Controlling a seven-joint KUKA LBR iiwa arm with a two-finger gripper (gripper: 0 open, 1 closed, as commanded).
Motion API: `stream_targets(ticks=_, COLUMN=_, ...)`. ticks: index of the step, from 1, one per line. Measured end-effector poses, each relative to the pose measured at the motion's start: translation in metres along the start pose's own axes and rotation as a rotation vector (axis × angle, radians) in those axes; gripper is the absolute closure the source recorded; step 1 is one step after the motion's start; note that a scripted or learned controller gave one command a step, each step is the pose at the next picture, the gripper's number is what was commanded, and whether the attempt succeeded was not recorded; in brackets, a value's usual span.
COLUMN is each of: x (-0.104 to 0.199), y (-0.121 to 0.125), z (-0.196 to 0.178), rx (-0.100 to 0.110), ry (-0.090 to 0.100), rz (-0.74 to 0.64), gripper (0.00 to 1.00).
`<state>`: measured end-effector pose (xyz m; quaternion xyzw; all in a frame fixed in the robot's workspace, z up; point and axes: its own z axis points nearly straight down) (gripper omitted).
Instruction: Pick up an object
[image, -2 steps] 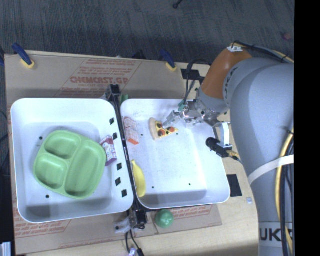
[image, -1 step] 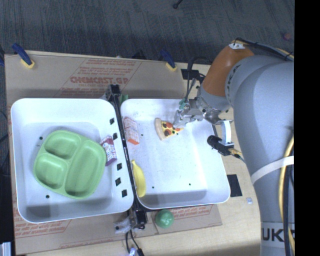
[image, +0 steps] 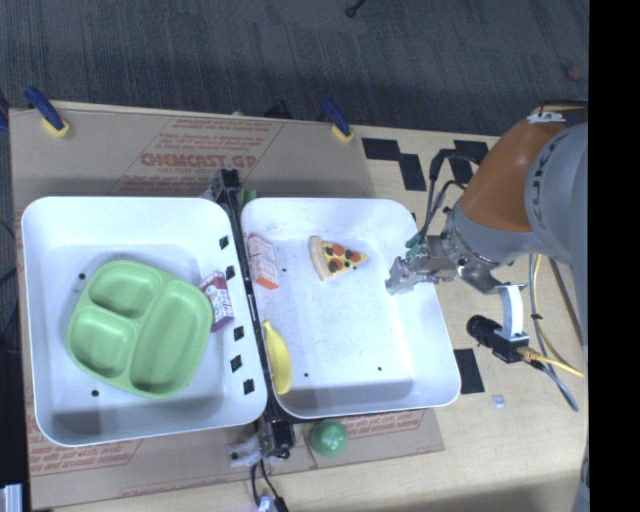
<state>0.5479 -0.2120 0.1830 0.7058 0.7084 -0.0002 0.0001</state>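
From above, the gripper (image: 402, 276) hangs over the right bin's (image: 425, 350) right edge; whether it is clenched or released I cannot tell. A pizza slice (image: 335, 257) lies near that bin's far edge, a banana (image: 277, 357) along its left wall.

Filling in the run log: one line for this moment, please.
pincer over right bin's right edge | pizza slice, banana lying in it | nothing lifted
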Motion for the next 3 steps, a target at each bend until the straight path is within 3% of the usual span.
stream_targets(ticks=1, x=0.014, y=-0.045, z=-0.033, rx=0.002, ry=0.001, rz=0.001, gripper=1.0)
stream_targets(ticks=2, x=0.001, y=-0.071, z=-0.009, rx=0.002, ry=0.0, rz=-0.002, gripper=1.0)
stream_targets(ticks=3, x=0.087, y=-0.07, z=-0.078, rx=-0.002, ry=0.0, rz=-0.004, gripper=1.0)
